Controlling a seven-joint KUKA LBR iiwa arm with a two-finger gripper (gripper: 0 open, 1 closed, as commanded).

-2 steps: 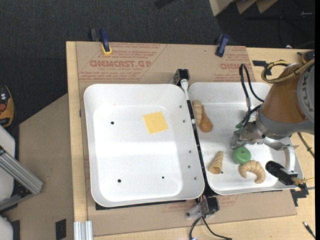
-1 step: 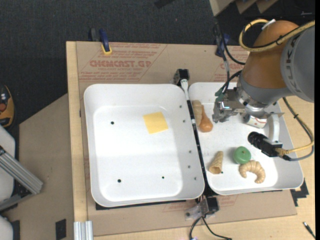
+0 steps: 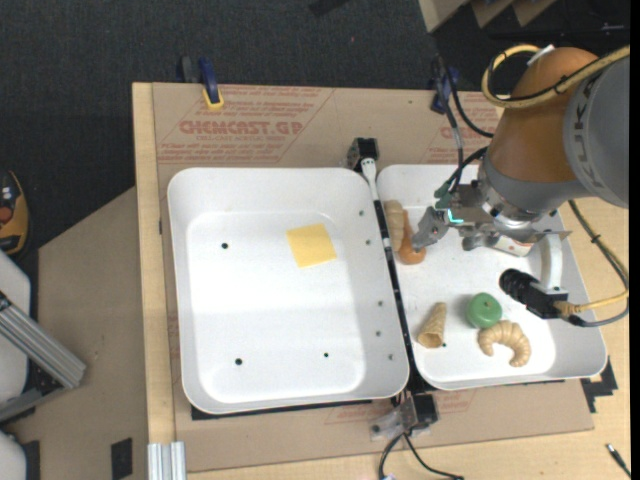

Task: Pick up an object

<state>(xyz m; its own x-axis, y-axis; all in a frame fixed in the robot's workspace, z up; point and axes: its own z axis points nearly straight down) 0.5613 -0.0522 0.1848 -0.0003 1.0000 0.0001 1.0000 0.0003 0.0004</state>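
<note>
- The arm (image 3: 560, 118) is cut off by the picture's right edge, so its base is out of sight.
- The wrist and gripper (image 3: 440, 226) cover part of the right bin (image 3: 570, 363), hiding that stretch of its floor.
- The gripper's fingertips are too small and dark to make out.
- The printed lettering on the board (image 3: 240, 126) is faint and partly unreadable.
- A dark and orange object (image 3: 8, 213) at the left edge is cut off; what it is cannot be told.

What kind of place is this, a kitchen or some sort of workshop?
Most likely a robotics lab: a robot arm reaches over two white bins holding toy food like a croissant, on a clamped board trailing cables.
</note>
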